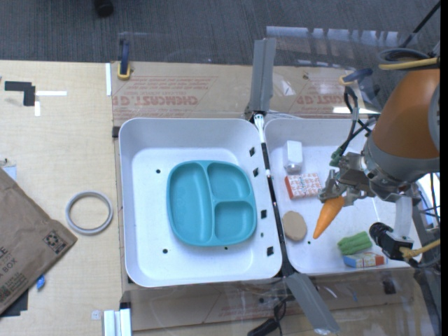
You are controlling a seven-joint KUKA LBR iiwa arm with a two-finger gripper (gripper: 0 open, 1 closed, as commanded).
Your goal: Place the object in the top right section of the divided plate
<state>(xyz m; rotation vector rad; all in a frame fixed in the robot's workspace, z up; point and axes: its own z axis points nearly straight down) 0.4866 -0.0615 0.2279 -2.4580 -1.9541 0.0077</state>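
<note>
Gripping the orange carrot at its top, the claw hangs over the right bin.

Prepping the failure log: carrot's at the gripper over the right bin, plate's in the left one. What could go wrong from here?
1. The carrot hangs tilted from the gripper by its top end; it could slip during the carry.
2. The route crosses the rims between the bins; a low pass may clip them.
3. The plate has narrow dividers; the long carrot could end up straddling one.
</note>
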